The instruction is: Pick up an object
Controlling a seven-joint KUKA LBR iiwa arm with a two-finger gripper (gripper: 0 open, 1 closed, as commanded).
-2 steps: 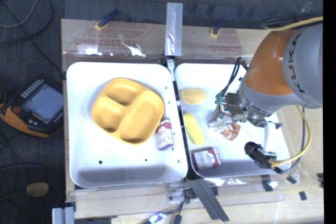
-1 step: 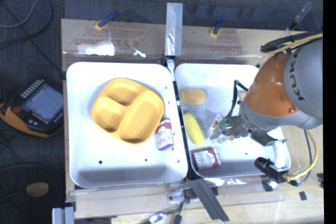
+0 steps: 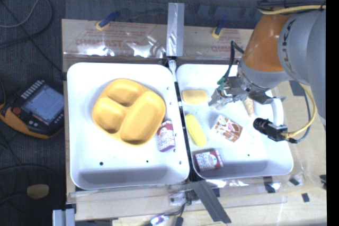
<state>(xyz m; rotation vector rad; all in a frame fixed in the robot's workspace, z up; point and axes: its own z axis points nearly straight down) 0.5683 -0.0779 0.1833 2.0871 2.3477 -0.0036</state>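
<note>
Overhead, the gripper (image 3: 225, 93) hovered in the right white bin (image 3: 275, 164), finger state indiscernible, near a pale yellow oval block (image 3: 194, 96), a yellow banana-shaped piece (image 3: 195, 130) and a red-and-white packet (image 3: 228, 129).

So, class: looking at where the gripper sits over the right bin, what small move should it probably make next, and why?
Probably a short drop toward the red and white packet. The gripper sits just above it in the right bin, nothing is seen in its grasp, and the packet lies apart from the yellow pieces, so it looks the easiest pick.
</note>
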